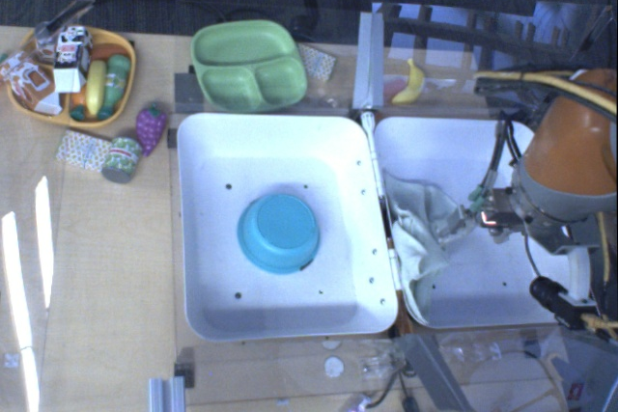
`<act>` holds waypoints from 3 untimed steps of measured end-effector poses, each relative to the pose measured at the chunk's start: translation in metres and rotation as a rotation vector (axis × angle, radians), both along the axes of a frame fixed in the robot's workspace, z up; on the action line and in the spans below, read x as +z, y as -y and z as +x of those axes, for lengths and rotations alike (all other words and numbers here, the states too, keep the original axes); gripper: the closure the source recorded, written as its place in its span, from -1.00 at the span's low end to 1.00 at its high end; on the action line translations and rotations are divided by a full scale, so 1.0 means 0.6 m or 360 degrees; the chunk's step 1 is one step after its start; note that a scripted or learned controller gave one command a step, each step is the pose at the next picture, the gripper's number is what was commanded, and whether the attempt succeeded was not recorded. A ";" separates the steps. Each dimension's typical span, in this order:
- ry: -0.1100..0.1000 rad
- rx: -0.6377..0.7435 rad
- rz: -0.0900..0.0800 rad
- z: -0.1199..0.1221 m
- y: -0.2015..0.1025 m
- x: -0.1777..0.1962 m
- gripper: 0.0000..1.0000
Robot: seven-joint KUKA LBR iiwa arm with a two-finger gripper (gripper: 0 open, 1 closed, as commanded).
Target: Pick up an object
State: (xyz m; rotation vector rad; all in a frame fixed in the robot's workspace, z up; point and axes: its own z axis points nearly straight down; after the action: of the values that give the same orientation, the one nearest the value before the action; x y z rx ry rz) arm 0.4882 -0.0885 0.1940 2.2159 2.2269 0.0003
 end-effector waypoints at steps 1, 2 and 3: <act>0.0024 -0.0329 0.0003 0.006 0.028 -0.171 -1.00; 0.0025 -0.0225 -0.0001 0.183 0.025 -0.174 -1.00; 0.0031 -0.0216 -0.0001 0.187 0.023 -0.154 1.00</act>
State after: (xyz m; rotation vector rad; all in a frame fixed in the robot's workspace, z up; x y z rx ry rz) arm 0.6003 -0.1021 0.1017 2.3509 2.0623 0.0216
